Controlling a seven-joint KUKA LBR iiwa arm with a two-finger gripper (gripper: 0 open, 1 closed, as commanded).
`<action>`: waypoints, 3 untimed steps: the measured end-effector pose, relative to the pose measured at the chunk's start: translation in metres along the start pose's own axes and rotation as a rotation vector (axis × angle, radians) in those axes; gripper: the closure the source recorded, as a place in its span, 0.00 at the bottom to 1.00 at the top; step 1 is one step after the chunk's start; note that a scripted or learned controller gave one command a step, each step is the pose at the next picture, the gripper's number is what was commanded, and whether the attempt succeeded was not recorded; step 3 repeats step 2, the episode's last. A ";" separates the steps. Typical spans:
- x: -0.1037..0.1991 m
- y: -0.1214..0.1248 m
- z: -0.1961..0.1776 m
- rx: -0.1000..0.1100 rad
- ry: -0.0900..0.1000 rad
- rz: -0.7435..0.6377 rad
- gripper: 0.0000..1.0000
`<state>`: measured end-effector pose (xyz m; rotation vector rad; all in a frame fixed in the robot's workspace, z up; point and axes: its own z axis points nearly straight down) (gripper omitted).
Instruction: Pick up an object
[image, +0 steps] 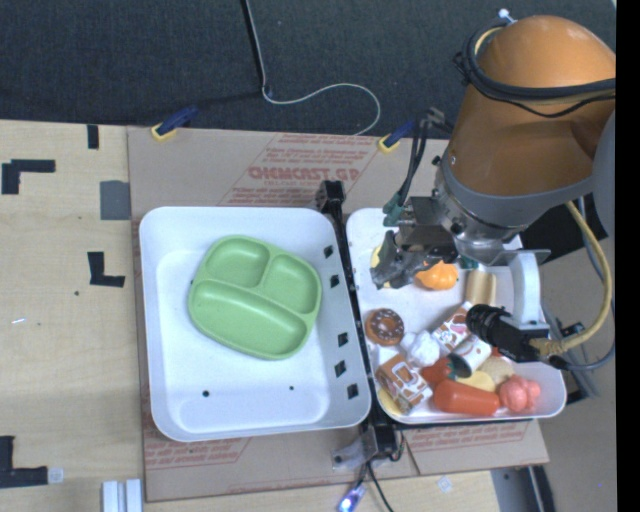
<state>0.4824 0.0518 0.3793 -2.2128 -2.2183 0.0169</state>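
Where tool (398, 268) hangs, orange toy (437, 276) just beside.

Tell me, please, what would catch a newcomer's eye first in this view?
The arm's big orange band at upper right dominates, with the gripper down in the right bin. Next comes the green divided plate lying alone in the left bin, then the pile of toy food in the right bin's near corner.

My own arm (530, 110) covers the far right part of the right bin (362, 225) and runs out past the top and right edges. My end effector (400, 262) is a dark tangle, and the toys heaped at the near right (470, 375) overlap too much to sort.
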 end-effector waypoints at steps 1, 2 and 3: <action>0.056 0.001 -0.049 -0.016 0.003 -0.005 1.00; 0.054 0.001 -0.057 -0.011 0.001 -0.002 1.00; 0.054 0.001 -0.057 -0.011 0.001 -0.002 1.00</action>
